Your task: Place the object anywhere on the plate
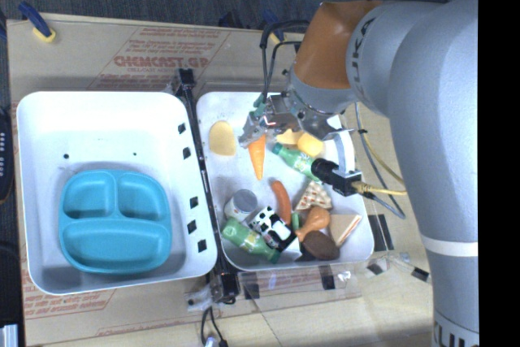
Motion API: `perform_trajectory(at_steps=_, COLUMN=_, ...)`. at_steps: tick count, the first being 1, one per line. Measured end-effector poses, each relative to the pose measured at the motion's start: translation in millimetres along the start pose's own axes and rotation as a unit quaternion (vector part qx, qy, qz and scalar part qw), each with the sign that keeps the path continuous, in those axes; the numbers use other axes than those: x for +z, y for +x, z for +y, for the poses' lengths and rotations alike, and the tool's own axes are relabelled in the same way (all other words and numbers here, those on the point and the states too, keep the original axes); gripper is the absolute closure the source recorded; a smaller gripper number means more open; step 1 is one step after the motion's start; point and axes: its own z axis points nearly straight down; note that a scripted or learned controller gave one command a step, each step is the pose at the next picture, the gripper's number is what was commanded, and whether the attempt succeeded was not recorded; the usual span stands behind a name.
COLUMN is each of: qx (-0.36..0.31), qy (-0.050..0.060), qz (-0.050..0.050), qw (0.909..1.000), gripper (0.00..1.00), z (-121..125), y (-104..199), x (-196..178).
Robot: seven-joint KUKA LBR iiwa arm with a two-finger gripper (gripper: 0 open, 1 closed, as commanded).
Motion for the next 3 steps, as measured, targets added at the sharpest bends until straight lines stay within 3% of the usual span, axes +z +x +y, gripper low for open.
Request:
perform_trajectory(at_steps=1, qx=0.062, qy=0.001, qz=0.001, qw=0.9981, gripper=1.00, z=-33.5, y=98.0, x=-33.1)
perform_trajectory(at_steps=2, qx=0.060, qy=0.001, qz=-0.001, qw=0.9982, gripper=1.00, z=-21.9, y=170.0, x=-20.4)
perform_trajectory(at_steps=3, qx=0.061, qy=0.001, qz=-0.002, qw=0.9981, gripper=0.00, z=-21.7, y=168.0, x=-20.9)
